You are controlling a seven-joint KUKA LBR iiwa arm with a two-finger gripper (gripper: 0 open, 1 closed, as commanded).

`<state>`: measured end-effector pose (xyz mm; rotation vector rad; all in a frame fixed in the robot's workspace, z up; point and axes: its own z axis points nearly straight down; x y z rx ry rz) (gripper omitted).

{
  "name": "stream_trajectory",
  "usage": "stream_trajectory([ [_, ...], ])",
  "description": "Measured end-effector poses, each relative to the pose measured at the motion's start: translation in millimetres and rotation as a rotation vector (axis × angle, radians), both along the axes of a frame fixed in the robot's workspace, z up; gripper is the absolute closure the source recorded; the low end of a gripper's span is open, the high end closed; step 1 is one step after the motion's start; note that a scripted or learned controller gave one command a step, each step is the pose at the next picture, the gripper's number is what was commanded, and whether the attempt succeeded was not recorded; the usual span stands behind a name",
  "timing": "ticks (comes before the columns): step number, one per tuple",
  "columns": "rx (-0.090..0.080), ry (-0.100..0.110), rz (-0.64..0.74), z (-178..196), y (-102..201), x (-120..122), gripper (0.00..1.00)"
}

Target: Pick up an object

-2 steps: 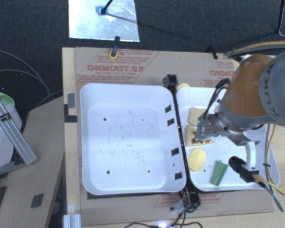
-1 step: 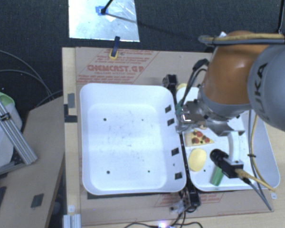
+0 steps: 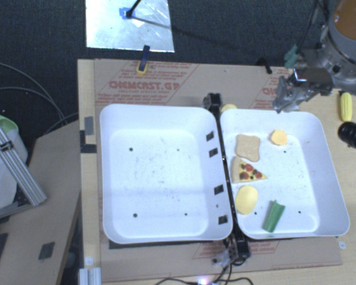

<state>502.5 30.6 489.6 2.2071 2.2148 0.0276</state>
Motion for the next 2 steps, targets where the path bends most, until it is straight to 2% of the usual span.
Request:
stream_trajectory([
  [1,-0.003,0.029,-0.002,-103,13,-17,1.0],
  [2,-0.001,0.021,0.002,-105,27,-16,1.0],
])
